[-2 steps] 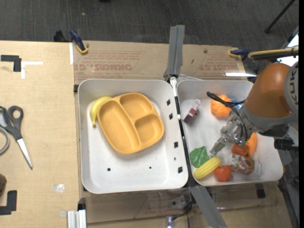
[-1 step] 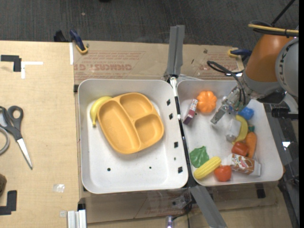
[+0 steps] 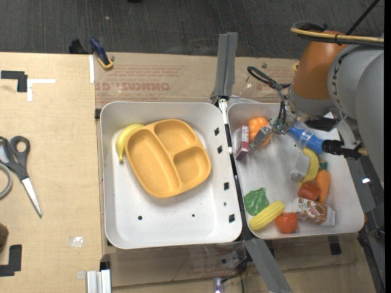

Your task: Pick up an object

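My gripper (image 3: 263,138) reaches down into the back left part of the right bin (image 3: 342,227). It sits just below a small orange object (image 3: 258,124) and right beside a red and white box (image 3: 242,141); whether it touches either is unclear. Behind the gripper lies a blue bottle (image 3: 304,138). Further objects in this bin are a yellow banana (image 3: 312,163), a carrot (image 3: 322,184), a juice carton (image 3: 315,212), a tomato (image 3: 286,223), a corn cob (image 3: 267,215) and a green leaf (image 3: 256,198).
The left bin (image 3: 122,224) holds a yellow divided plate (image 3: 168,156) with a banana (image 3: 126,138) at its left rim. Scissors (image 3: 22,171) lie on the bench far left. The grey arm with its orange band (image 3: 317,72) covers the right bin's back right corner.
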Robot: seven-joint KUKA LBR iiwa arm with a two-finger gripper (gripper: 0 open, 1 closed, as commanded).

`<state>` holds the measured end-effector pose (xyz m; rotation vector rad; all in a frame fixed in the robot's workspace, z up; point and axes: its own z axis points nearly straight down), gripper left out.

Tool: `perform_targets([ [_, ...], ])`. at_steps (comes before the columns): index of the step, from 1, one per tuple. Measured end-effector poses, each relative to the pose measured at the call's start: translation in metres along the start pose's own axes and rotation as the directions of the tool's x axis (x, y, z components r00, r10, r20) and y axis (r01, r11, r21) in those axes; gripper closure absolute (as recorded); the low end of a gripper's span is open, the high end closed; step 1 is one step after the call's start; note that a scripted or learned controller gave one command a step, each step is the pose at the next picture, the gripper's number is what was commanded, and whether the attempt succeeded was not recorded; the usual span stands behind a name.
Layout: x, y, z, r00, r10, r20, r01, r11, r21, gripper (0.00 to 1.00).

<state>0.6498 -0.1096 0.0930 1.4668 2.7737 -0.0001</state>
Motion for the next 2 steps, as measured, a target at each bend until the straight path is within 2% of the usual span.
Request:
perform_targets([
  [1,-0.001,0.0,-0.01,1.0,-0.003,0.003,0.003,1.0,0.001,1.0],
  [2,0.074,0.062,-0.099,0.999,0.04,-0.003,-0.04,0.999,0.002,1.0],
])
